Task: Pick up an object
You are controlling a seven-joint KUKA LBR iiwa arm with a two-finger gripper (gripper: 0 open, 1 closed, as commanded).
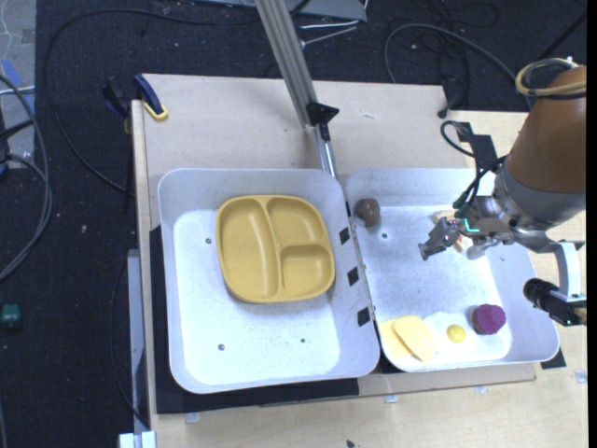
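The right bin (410,278) holds a brown round object (367,212) near its far left corner. Along its front lie a pale yellow flat piece (411,336), a small yellow ball (455,333) and a purple round object (488,319). My gripper (444,240) hangs over the middle of the right bin, reaching in from the right, with the orange band of the arm (556,138) above it. It is apart from all the objects. Nothing shows between its fingers.
The left bin (196,343) holds a yellow divided plate (275,247). A metal pole (289,49) slants down to the seam between the bins. Black clips (354,273) sit along that seam. Cables lie on the dark floor beyond the bench.
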